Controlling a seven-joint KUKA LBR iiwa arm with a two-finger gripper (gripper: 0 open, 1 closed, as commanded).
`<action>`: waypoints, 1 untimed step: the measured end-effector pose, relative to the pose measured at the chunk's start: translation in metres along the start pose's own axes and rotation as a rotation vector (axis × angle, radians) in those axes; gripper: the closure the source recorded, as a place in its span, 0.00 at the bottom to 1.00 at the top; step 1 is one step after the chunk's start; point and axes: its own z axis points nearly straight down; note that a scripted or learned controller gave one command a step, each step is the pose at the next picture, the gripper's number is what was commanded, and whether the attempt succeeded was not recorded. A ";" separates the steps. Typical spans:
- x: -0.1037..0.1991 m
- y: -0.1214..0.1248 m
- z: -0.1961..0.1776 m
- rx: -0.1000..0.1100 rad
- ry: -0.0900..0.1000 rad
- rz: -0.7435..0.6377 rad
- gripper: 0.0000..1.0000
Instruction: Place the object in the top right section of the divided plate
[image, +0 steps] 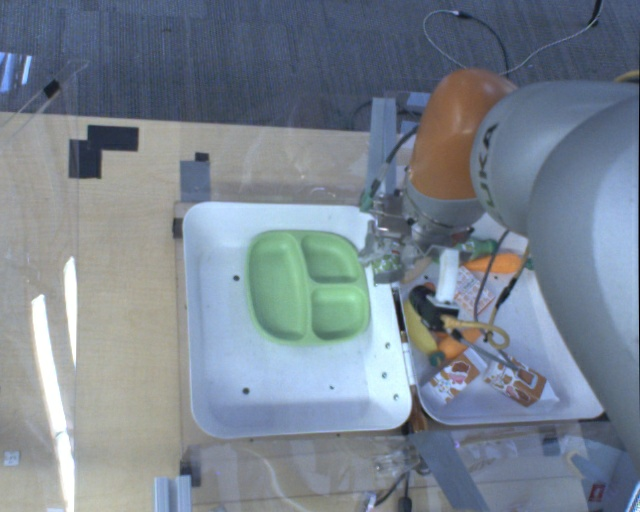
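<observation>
Pincer (385, 255) low beside the green divided plate's (305, 287) top right section, at the left bin's (290, 405) right rim, grip state unclear.

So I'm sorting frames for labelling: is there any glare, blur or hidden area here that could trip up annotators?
Camera view: pale streaks of glare lie on the bench at left; the green divided plate is evenly lit and fairly sharp; the claw is small and murky against the bin rim, so its state is unreadable; the arm looms soft and large, covering part of the right bin.
</observation>
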 end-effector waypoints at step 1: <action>0.000 0.000 0.000 0.000 0.000 0.001 0.00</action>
